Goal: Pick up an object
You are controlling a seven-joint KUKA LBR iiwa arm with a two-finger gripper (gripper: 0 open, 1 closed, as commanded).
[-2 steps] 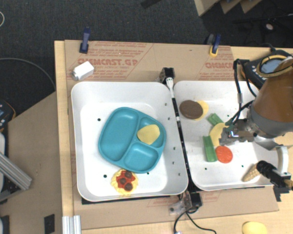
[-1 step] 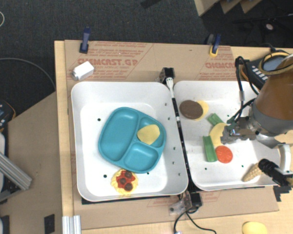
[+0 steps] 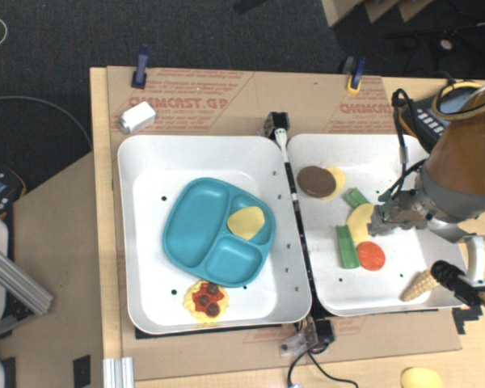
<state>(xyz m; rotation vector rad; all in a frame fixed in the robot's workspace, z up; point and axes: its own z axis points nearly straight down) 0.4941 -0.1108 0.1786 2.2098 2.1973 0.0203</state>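
While the gripper (image 3: 381,221) hangs low over the right bin (image 3: 327,297), whether it is released or clenched cannot be told. Touching its tip lies a pale yellow curved piece (image 3: 358,217), banana-like. Just below it sit a round red tomato (image 3: 371,256) and a green stick (image 3: 347,246).

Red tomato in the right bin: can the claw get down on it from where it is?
Probably yes. The tomato lies uncovered just below the claw, but a green piece touches its left side and could crowd a finger.
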